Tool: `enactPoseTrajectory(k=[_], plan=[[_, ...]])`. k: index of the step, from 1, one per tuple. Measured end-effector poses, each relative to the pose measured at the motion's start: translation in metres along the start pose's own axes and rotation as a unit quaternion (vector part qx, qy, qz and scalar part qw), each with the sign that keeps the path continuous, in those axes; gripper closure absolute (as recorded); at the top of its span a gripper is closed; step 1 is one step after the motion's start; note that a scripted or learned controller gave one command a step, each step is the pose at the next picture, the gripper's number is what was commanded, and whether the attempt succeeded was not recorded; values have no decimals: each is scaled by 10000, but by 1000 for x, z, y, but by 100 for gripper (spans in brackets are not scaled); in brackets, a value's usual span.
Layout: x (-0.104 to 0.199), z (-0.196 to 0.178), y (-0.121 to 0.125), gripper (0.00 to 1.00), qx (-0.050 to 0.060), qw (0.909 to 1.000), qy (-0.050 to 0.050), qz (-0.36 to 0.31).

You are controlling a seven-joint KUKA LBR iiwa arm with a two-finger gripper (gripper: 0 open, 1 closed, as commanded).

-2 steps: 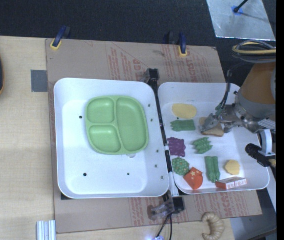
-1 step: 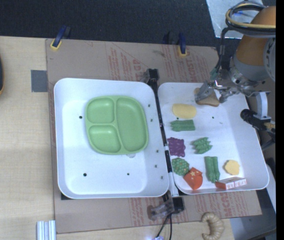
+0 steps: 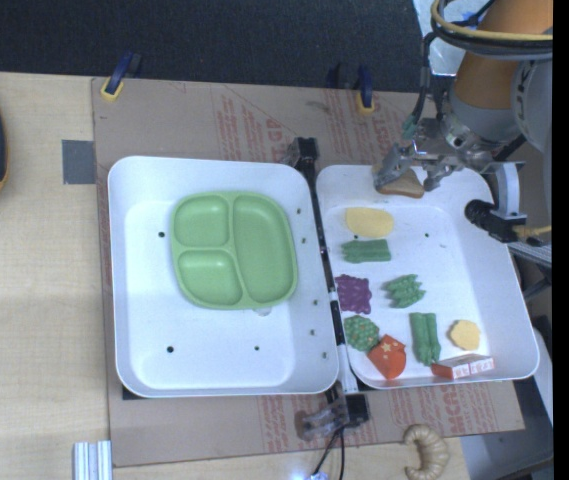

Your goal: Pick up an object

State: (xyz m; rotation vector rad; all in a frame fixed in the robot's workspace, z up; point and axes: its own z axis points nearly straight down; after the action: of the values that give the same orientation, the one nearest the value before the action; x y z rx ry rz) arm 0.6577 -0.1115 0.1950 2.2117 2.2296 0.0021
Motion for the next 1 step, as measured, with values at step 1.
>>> enactPoseTrajectory(k=[1], plan=[[56,-23,0,100,0,10000,-1,-5]])
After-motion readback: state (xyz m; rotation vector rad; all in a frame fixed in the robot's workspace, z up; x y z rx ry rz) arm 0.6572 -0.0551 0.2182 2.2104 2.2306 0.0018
